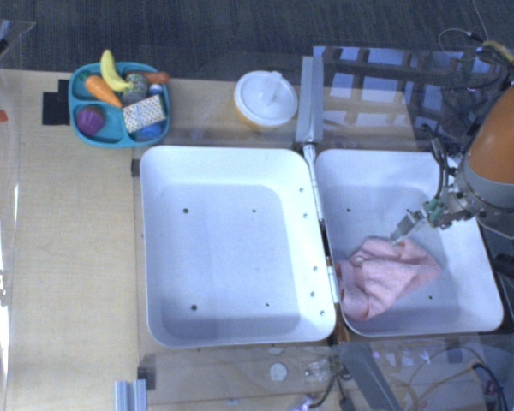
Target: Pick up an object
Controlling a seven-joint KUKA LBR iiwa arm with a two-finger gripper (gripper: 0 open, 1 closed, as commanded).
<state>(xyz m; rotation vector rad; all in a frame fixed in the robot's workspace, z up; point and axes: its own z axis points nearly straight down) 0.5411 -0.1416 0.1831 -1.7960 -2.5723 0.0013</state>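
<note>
A crumpled pink cloth (383, 276) lies in the right white bin (463, 315), toward its front left. My gripper (407, 228) reaches in from the right and hangs just above the cloth's upper right edge, its tips close to or touching the fabric. The grey arm with its orange band (499, 139) stands over the bin's right side.
The left white bin (227, 247) sits beside the right one, with a metal divider (321, 229) between them. A blue tray of toy food (118, 104) and a white lidded container (265, 99) stand on the bench behind the left bin.
</note>
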